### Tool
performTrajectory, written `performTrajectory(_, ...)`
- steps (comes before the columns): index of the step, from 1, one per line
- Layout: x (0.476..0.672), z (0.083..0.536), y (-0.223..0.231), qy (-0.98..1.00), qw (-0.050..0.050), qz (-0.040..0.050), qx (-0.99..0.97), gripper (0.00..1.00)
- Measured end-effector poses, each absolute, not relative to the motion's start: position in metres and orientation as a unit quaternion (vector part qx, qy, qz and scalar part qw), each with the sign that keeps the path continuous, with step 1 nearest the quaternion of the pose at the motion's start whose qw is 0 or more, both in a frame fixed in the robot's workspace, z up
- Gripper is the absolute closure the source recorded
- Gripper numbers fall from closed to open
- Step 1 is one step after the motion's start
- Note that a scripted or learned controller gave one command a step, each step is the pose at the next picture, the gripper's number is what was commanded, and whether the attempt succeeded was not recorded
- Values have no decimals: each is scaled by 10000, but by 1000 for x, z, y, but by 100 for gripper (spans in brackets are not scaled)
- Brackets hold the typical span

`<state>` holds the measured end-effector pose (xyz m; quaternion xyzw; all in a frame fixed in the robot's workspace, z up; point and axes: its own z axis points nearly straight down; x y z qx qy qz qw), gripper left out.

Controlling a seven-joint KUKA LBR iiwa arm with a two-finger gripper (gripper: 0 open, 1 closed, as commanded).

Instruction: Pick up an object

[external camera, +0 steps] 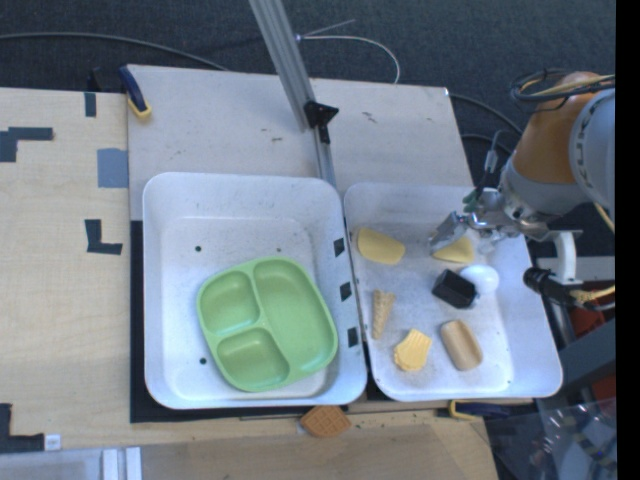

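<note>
The right bin (530, 363) holds several toy foods: a yellow lump (380, 246), a pale cone (382, 311), an orange-yellow piece (412, 350), a tan bread roll (461, 344), a black block (454, 288) against a white ball (481, 277), and a yellow wedge (456, 253). My gripper (458, 230) hangs low over the bin's far right part, right above the yellow wedge. Its metal fingers look open, with nothing held between them. The grey and orange arm (560, 158) comes in from the right.
The left bin (165, 268) holds a green divided plate (266, 322). A slanted metal pole (285, 53) crosses the back of the bench. A waffle-like piece (323, 421) lies outside the bins at the front. Cables run along the right side.
</note>
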<state>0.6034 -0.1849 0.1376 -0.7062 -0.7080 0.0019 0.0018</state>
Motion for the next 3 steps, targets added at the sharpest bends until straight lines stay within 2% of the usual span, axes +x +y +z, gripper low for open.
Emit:
performTrajectory(1,604,150,-184,-7086,7,9,-7056,100)
performTrajectory(3,603,246,-181,-7078,-22,-11,-7064,100)
